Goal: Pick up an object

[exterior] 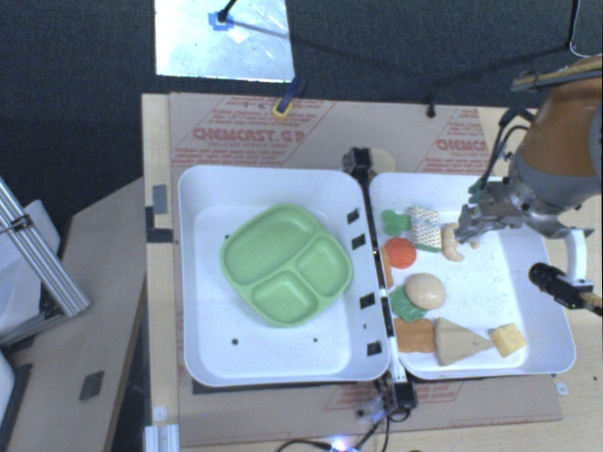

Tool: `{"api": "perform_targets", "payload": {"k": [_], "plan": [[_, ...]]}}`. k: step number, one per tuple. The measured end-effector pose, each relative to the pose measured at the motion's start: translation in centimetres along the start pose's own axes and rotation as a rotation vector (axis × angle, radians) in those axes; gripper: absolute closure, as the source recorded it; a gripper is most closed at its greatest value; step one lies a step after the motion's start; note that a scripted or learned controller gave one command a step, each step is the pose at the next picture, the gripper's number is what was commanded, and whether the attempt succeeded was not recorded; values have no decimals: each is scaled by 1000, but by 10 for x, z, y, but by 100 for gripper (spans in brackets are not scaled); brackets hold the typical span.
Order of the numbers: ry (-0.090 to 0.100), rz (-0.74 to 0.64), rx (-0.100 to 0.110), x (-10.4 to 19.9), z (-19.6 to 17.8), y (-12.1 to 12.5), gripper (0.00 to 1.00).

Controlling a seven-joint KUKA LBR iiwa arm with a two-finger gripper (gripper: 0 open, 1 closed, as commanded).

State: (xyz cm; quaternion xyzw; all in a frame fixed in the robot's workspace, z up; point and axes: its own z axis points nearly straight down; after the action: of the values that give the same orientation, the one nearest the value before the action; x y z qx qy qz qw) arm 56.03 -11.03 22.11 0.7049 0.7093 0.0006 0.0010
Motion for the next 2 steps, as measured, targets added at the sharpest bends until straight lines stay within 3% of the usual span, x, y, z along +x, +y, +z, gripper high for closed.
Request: {"api": "perform_targets", "payload": {"k": [2], "plan": [[1,-3,-1,97,10,42,100]]}}
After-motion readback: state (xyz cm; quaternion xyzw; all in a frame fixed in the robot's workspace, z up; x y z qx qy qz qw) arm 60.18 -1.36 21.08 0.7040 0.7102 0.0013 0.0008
